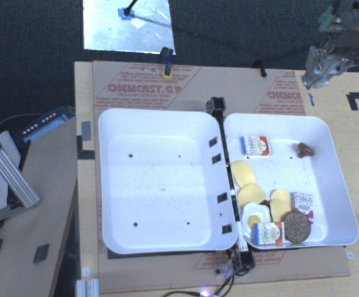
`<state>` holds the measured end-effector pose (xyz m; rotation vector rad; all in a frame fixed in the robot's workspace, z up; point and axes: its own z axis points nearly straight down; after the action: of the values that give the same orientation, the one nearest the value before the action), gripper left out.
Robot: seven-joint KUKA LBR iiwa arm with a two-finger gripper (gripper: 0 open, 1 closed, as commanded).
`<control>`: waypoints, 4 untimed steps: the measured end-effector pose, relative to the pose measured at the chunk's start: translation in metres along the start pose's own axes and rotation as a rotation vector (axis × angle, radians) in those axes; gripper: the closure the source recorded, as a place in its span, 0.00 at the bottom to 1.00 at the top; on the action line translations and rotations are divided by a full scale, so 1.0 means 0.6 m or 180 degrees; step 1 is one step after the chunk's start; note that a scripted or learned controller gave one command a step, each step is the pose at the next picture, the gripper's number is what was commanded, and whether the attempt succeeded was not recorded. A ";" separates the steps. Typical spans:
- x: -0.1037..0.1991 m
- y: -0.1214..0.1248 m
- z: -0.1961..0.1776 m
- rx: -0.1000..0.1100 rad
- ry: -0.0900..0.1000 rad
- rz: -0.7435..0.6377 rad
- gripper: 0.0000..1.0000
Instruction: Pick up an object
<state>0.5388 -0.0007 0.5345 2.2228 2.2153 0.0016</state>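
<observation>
Nothing has been picked yet; this reads as the approach step, with the arm parked high and off to the side.

Going left to right: the left shallow white plastic bin [160, 178] sits bare beside its twin, the 2 meeting at a black hinged divider [223, 172]. The right shallow white plastic bin [337, 166] holds every candidate: a small white carton with blue and red print [254, 145] near its far wall, a pale yellow oval piece [242, 173] and a second yellow piece [251, 195] just below it, a toy fried egg [255, 215], a dark brown round patty [297, 226] near the front wall, and a small brown lump [304, 150] well apart at the far right.

The grey two-finger gripper [315, 79] hangs above the bench beyond the right bin's far corner, over no object; whether its jaws are apart or together I cannot tell.

Next it must travel inward over the right bin and descend. The lone brown lump looks the least crowded target.

The bins rest on a tan cardboard sheet [148, 85] on dark carpet.
</observation>
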 end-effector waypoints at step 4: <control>-0.226 0.056 0.001 0.0002 -0.0003 -0.0001 1.00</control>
<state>0.5721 -0.1363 0.5344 2.2223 2.2155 0.0001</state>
